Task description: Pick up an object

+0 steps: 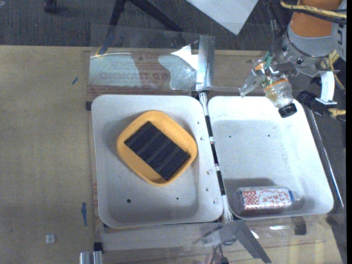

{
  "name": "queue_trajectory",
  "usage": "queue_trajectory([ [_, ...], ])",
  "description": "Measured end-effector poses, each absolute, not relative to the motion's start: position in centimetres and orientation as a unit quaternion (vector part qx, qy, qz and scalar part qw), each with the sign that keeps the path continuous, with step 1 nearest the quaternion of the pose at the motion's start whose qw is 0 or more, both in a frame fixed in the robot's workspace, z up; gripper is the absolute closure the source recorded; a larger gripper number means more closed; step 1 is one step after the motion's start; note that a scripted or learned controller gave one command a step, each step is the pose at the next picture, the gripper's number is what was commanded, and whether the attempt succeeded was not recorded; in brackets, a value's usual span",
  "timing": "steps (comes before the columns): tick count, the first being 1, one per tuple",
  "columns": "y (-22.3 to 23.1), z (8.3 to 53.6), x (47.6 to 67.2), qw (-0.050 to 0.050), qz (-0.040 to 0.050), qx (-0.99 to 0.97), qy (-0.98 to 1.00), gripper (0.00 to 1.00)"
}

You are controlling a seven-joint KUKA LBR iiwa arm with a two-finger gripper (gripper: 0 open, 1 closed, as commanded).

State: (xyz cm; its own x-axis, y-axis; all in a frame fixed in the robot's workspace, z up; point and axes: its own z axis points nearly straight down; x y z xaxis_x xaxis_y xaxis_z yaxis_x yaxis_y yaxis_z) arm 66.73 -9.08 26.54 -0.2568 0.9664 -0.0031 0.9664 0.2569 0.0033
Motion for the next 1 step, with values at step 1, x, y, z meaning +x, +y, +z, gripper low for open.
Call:
queue_trajectory([
  [1, -9.08, 27.56, 66.83, 0.005, 0.0008, 0.609, 0.793, 1.00],
])
